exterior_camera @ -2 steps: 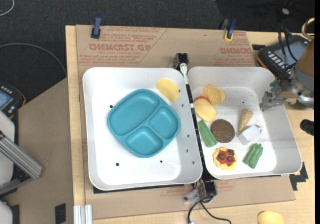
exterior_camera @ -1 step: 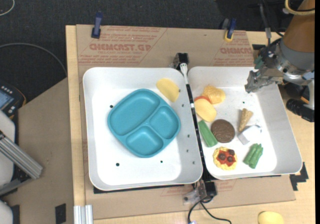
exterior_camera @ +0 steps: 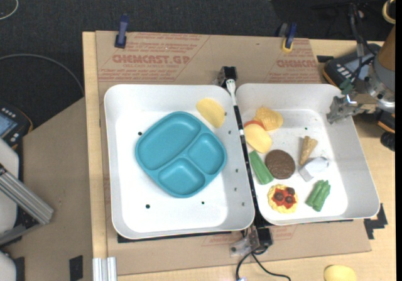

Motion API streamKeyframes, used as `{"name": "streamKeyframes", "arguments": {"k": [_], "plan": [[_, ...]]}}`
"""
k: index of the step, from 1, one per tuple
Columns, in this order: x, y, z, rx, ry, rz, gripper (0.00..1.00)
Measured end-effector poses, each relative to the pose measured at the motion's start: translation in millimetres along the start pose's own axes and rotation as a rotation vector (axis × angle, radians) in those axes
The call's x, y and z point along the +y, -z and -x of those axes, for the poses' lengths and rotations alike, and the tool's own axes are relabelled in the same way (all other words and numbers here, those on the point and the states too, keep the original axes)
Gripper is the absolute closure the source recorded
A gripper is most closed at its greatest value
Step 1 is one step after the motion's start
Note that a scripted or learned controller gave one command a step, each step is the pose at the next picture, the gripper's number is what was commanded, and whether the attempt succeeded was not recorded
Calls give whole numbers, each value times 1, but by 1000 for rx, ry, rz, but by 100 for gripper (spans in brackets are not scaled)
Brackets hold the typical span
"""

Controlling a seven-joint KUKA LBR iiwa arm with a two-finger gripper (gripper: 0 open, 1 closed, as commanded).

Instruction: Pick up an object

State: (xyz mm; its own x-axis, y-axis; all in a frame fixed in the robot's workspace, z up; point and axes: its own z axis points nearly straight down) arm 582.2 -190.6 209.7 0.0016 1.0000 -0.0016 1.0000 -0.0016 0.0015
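My gripper (exterior_camera: 339, 109) hovers over the far right corner of the right bin (exterior_camera: 361, 166), apart from every object in it. The bin holds several toy foods. A yellow ruffled piece (exterior_camera: 269, 117) and a red-and-yellow fruit (exterior_camera: 257, 137) lie at the bin's left. A green cucumber (exterior_camera: 259, 167), a brown patty (exterior_camera: 279, 163), a tan cone (exterior_camera: 308, 148) and a grey-white piece (exterior_camera: 314, 167) sit in the middle. A small pizza (exterior_camera: 282, 198) and green beans (exterior_camera: 318, 193) lie at the front.
The left bin (exterior_camera: 119, 166) bears a blue divided plate (exterior_camera: 181, 153) and a yellow lemon-like piece (exterior_camera: 211, 111) at its far right. Blue clamps (exterior_camera: 121, 32) (exterior_camera: 289, 37) pin the board at the back. A yellow object (exterior_camera: 339, 273) rests on the bench at the front right.
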Motion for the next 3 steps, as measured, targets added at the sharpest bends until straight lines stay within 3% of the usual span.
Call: {"name": "streamKeyframes", "arguments": {"k": [1,2,3], "plan": [[-33,22,-81,5,9,-3,100],[-46,20,-56,2,0,-3,100],[-66,44,-20,-1,-2,2,100]]}}
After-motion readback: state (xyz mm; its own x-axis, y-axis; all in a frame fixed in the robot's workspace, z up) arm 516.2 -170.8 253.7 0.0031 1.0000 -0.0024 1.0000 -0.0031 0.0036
